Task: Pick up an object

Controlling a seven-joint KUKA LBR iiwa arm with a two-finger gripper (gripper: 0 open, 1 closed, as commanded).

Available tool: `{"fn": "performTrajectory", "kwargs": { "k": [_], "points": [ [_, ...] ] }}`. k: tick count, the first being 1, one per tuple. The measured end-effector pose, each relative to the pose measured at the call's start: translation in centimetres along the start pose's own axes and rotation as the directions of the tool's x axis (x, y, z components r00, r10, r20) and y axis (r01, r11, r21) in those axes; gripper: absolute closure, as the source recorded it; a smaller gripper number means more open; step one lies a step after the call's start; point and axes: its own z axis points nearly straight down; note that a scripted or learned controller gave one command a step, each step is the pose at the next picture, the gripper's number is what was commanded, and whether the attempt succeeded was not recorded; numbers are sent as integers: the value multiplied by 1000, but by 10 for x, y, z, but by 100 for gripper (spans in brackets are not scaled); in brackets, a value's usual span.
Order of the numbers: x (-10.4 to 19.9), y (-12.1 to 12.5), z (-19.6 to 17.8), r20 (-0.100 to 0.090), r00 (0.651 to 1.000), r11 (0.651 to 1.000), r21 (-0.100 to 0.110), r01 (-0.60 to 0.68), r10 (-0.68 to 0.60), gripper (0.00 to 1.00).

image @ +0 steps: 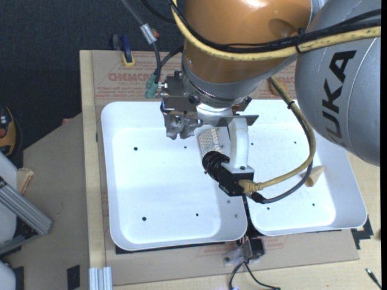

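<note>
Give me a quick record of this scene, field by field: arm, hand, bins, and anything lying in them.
arm: grey with an orange band, reaching in from the right, over both bins
hand: low over the far edge of the left bin
hand contents: cannot tell
object: a small speckled piece beside the hand, near the divide between the bins
right bin: partly covered by the arm
cable: yellow, looping over the right bin
</note>
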Motion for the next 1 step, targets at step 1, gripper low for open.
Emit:
{"fn": "performTrajectory", "kwargs": {
  "k": [1],
  "points": [
    [-1, -3, 102, 9, 1000, 1000, 18, -2, 2, 100]
  ]
}}
